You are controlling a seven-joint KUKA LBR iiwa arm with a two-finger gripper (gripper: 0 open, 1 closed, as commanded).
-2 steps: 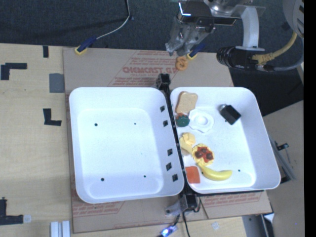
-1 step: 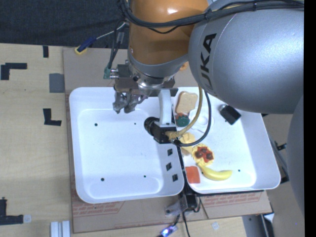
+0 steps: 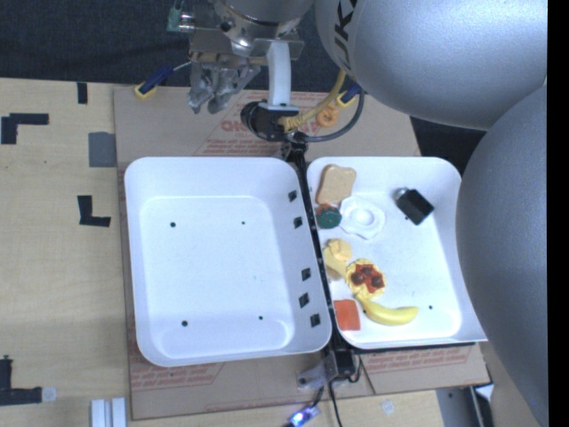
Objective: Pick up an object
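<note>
Well, the pickable things all lie in the right bin [image 3: 442,172]: a slice of bread [image 3: 336,185] at the far left corner, a small green piece [image 3: 330,217] just below it, a white fried egg [image 3: 363,218] beside that, a black block [image 3: 413,205] off toward the right wall. Nearer the camera sit a yellow cheese wedge [image 3: 336,258], a pizza slice [image 3: 366,277], an orange block [image 3: 347,315] and a banana [image 3: 388,312]. The gripper [image 3: 213,89] hangs beyond the left bin [image 3: 142,185], over the cardboard [image 3: 160,123], nothing between its fingers; how wide they stand is unclear.
</note>
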